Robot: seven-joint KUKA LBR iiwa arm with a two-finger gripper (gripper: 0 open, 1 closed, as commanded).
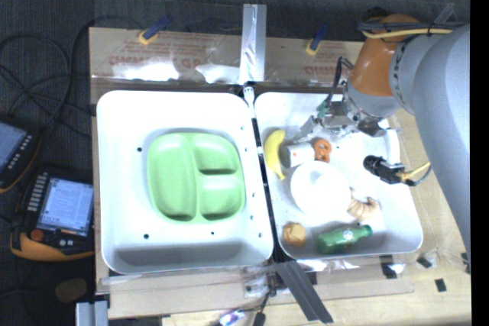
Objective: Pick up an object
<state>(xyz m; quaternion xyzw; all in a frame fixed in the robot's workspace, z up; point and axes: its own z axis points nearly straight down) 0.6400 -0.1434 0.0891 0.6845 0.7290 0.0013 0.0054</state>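
Green bottle [344,237] nearest, banana [273,152] just left of hand [315,132], grip unclear

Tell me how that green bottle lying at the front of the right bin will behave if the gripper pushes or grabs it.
The green bottle lies on its side, so a push across its length would probably roll it. Its round, glossy-looking body may slip between fingers unless gripped across the middle. It rests near the right bin's front wall, beside a brown lump, which could limit rolling and crowd the gripper.
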